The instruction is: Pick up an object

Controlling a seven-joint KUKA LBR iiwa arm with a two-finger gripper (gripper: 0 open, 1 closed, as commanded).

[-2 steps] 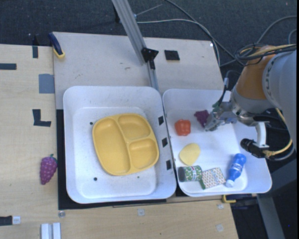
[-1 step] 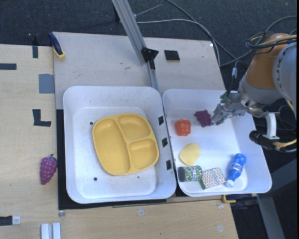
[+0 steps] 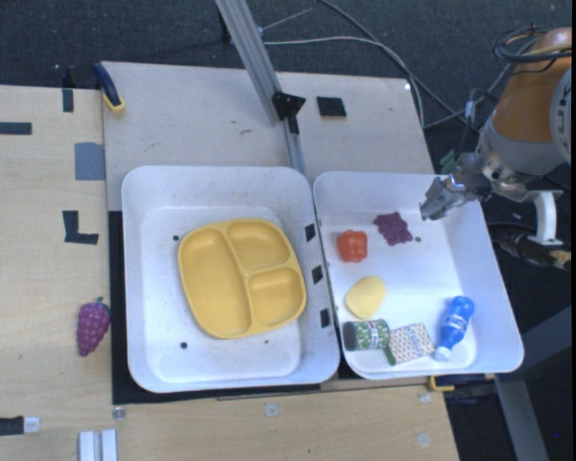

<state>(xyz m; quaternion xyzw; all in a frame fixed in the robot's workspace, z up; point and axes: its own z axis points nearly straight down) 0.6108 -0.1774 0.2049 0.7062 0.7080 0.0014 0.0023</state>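
Observation:
The right bin (image 3: 480,248) holds a purple grape bunch (image 3: 393,227), a red-orange piece (image 3: 352,246), a yellow lemon-like piece (image 3: 366,296), a green can (image 3: 368,334), a patterned packet (image 3: 410,342) and a blue bottle (image 3: 453,325). My gripper (image 3: 440,203) hangs over the bin's upper right part, just right of the purple bunch and apart from it. Nothing shows between its fingers.
The left bin (image 3: 144,257) bears a yellow divided plate (image 3: 242,277). A second purple grape bunch (image 3: 92,326) lies on the wooden bench left of the bins. A metal pole (image 3: 254,51) slants up behind the bins. Cables trail at the far right.

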